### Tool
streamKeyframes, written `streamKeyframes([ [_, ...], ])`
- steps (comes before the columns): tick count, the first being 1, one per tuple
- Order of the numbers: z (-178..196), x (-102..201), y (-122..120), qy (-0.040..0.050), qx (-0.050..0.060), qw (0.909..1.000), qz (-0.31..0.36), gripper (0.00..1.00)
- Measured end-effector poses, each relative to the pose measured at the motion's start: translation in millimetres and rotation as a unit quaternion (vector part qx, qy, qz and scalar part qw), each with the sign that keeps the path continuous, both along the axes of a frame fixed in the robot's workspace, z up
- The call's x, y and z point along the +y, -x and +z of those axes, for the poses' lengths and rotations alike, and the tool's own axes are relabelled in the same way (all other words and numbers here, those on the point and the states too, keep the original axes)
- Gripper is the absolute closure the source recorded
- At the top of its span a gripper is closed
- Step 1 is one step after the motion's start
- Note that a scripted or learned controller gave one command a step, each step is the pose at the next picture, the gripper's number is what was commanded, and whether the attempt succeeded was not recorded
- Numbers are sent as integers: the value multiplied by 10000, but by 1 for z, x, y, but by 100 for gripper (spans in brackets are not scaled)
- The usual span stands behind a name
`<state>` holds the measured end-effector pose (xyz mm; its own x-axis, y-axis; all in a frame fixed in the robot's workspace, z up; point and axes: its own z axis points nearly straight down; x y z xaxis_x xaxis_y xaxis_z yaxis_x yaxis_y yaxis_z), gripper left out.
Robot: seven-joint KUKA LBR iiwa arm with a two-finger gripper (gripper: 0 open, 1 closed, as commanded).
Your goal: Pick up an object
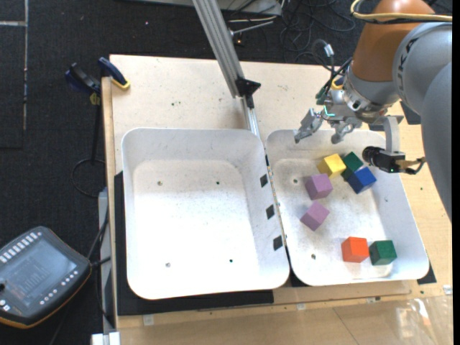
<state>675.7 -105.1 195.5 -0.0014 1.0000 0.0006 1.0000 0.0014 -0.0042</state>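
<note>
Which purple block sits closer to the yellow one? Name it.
The upper purple block, just below-left of the yellow block; the other purple block lies farther down the bin.

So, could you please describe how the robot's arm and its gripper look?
The arm is thick and rounded, with smooth grey casing and a glossy orange band above the wrist. A thin pale cable loops over the orange part. The gripper is small, of grey metal, with thin wires and a small green light near its base.
</note>
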Motion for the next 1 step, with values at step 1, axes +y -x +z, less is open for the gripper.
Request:
streamKeyframes([
  [1, 3, 0, -1, 8, -21, 10000, 8, 0],
])
